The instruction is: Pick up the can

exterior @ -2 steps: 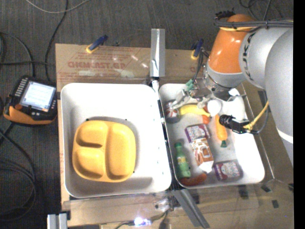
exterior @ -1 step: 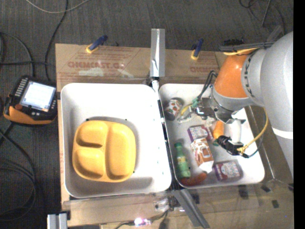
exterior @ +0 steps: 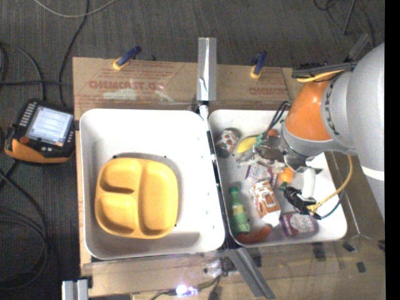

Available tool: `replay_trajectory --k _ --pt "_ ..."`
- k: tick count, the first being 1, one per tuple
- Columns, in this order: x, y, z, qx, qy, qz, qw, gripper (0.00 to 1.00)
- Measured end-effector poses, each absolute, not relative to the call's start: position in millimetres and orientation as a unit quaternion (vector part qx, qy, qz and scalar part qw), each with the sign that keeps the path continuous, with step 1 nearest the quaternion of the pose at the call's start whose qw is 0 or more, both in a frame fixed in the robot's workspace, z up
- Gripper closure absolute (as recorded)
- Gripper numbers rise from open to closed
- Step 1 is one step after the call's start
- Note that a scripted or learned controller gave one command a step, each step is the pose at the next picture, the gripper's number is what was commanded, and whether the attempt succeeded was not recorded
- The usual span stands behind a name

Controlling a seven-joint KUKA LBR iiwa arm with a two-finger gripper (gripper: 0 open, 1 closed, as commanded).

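- The arm [exterior: 337, 114] is reaching in from the right, its grey body and orange band hanging over the upper part of the right bin [exterior: 337, 233].
- The wrist is pointing down and to the left, toward the middle of that bin's clutter.
- The gripper [exterior: 267, 147] is sitting low among the items, just right of the yellow fruit [exterior: 247, 144]; whether it is released or clenched cannot be told, since the wrist is covering it.
- The can [exterior: 227, 140] is lying in the upper left corner of the right bin, close to the wall between the bins, left of the fruit and apart from the gripper.
- A green bottle [exterior: 237, 209] is lying along the left side of the same bin, with a red sausage [exterior: 255, 234] at the bottom edge and a dark pouch [exterior: 297, 224] beside it.
- Small cartons [exterior: 265, 195] are lying in the bin's middle.
- A yellow tray [exterior: 136, 197] is resting in the left bin [exterior: 94, 130].
- A pendant [exterior: 42, 130] is lying on the floor to the left of the bench.
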State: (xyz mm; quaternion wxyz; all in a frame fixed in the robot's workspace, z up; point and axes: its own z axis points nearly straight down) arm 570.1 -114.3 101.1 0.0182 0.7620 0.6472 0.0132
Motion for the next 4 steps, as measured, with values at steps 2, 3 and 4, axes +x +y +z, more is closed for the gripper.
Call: replay_trajectory --k 2,3,4 --pt "498.5 -135 99 0.847 0.532 0.0063 0.005 0.0" --pt "500.0 -132 108 0.846 0.533 0.0079 0.003 1.0" --pt "500.1 -131 116 0.846 0.534 0.0073 0.002 1.0"
